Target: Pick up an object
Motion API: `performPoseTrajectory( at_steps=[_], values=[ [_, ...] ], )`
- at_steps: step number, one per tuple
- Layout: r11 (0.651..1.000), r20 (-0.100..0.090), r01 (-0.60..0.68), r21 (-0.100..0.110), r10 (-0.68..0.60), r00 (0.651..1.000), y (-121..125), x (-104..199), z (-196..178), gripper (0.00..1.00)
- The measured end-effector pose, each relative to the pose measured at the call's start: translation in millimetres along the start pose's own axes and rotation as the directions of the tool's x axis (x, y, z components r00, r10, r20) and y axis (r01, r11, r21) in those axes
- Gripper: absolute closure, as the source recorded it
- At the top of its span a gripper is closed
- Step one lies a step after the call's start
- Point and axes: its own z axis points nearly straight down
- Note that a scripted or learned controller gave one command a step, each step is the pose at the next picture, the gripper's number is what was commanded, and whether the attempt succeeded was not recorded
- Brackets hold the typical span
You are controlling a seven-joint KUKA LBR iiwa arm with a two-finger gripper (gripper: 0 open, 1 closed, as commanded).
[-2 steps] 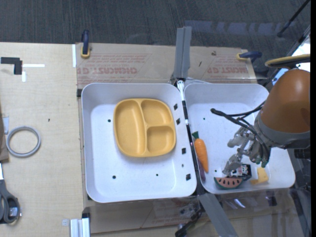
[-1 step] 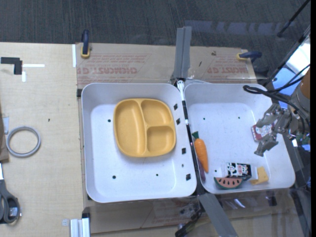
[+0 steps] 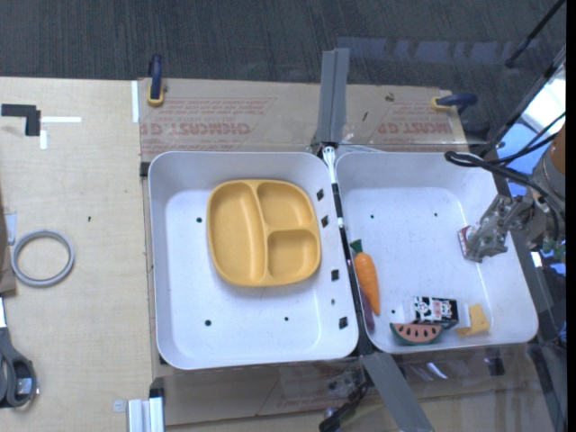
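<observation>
Dark carpet up top, light wood bench below with two white bins on it. From my remote seat, the left bin just has a yellow divided plate in the middle, lots of bare white floor around it. The right bin is busier along its near edge: an orange carrot lying against the divider wall, a watermelon slice, a small black-and-white carton just behind it, and a yellow cheese wedge in the corner. Upper half of that bin is wide open. The gripper sits at the bin's right wall, well apart from that cluster; can't tell if its fingers are spread or closed. There's a small reddish thing right at it, too blurry to name. A roll of tape lies off to the left on the bench.
</observation>
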Motion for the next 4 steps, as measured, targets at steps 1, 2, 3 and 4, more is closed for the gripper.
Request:
performPoseTrajectory(
  at_steps=[1, 2, 3, 4],
  values=[
    [0.99, -0.001, 0.138, -0.001, -0.138, 0.99, -5, -28, -10, 1.0],
    [0.995, -0.005, 0.097, -0.002, -0.097, 0.995, -64, 1, 139, 1.0],
    [0.995, -0.001, 0.101, -0.001, -0.101, 0.995, -63, 0, 129, 1.0],
    [0.998, -0.002, -0.055, -0.001, 0.055, 0.998, -39, -59, 159, 1.0]
  ],
)
